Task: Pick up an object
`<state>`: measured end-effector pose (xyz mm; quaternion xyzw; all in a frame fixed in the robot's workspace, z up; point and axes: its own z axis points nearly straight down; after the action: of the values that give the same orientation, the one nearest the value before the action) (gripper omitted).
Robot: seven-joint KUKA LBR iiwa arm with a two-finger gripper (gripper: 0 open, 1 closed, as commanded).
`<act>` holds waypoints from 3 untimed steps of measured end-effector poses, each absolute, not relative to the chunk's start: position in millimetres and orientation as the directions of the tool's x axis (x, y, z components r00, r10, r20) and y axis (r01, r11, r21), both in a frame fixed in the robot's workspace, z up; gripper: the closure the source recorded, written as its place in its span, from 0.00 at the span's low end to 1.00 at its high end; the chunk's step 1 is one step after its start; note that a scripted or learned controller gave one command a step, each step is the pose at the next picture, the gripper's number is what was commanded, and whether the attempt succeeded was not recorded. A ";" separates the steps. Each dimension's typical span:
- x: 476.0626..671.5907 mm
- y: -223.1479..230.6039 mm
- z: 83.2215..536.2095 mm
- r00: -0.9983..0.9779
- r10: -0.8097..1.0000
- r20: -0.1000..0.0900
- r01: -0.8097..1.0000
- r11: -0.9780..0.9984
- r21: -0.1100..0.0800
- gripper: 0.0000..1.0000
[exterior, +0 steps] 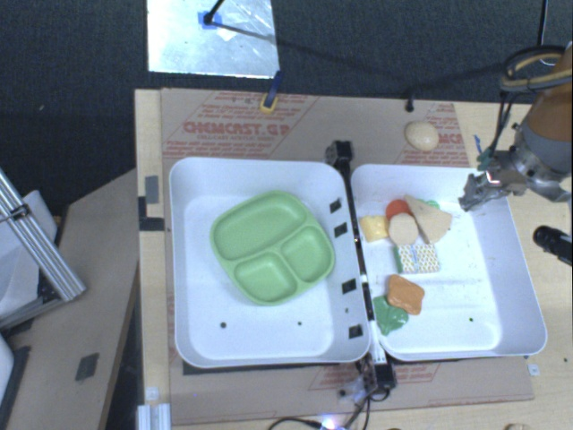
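The right bin [501, 267] holds several small food toys near its left side: a red piece [398, 209], a yellow block [374, 228], a tan wedge [430, 219], a checkered square [418, 258], an orange piece [406, 293] and a green piece [389, 315]. My gripper [479, 192] hangs over the right bin's upper right part, to the right of the tan wedge and apart from it. I see nothing held in it.
The left bin [192, 240] carries a green divided plate [272, 248]. A beige egg-shaped object [422, 134] lies on the cardboard behind the right bin. A foil sheet [211, 25] sits at the back. A metal frame [27, 240] stands at the left.
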<state>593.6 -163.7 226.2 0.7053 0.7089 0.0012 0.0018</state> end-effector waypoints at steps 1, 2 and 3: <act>616.1 -108.8 235.3 -0.010 1.000 0.001 1.000 0.010 0.004 1.00; 633.8 -60.4 220.3 -0.010 1.000 0.001 1.000 0.010 0.003 1.00; 657.4 -12.9 224.0 -0.009 1.000 0.001 1.000 0.009 0.005 1.00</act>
<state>657.4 -12.9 224.0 0.7038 0.7104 0.0020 0.0012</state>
